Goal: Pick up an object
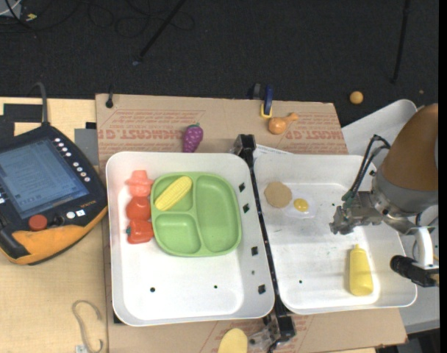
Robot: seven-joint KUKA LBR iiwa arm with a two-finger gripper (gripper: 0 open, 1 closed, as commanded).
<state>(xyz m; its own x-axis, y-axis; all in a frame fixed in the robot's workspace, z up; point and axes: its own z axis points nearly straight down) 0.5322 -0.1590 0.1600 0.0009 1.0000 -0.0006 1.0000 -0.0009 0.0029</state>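
1. Brown cardboard [223, 123] covered the bench beneath two shallow white bins: a left bin [179, 293] and a right bin [319, 285], set side by side, apparently to keep the loose items within the arm's reach.
2. Left bin contents: one green divided plate [201, 223], one corn cob [171, 192] in the plate's 10 o'clock compartment, and one red-orange toy [138, 208] at the plate's 9 o'clock.
3. Right bin contents, all candidates for picking: one yellow bottle [359, 271] at 4 o'clock, one tan disc [278, 195] and one small yellow piece [301, 205] at 10 o'clock.
4. The gripper [348, 219] hung low over the right bin at 3 o'clock, just above the bottle's 12 o'clock end; nothing showed between its jaws, and whether they stood spread or pressed together could not be told.
5. One control pendant [40, 190] lay at the left bin's 9 o'clock, outside both bins.
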